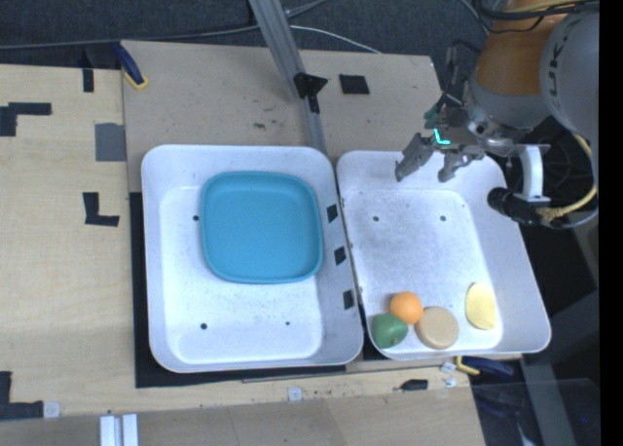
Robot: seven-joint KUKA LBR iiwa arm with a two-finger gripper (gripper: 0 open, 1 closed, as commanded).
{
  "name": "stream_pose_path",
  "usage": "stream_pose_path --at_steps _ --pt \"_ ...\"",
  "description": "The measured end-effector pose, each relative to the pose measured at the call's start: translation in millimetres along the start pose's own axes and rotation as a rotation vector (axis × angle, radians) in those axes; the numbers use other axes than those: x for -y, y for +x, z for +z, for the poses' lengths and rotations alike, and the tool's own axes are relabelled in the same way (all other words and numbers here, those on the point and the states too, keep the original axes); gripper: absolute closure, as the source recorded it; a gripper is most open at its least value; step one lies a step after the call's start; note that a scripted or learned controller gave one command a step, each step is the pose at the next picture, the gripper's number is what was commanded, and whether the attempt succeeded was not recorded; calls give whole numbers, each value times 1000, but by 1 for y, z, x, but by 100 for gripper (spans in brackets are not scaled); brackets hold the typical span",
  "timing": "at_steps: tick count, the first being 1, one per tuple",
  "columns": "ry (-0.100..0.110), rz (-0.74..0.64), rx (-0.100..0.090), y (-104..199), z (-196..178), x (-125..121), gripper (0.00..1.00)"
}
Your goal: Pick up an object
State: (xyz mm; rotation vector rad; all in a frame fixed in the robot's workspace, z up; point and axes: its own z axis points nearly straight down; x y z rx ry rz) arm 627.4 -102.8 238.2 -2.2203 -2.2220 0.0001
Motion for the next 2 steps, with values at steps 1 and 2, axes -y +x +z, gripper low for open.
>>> stream_pose_path --at_steps 1,2 --pt "0 0 0 0 0 0 0" --pt "4 0 0 3 62 2 0"
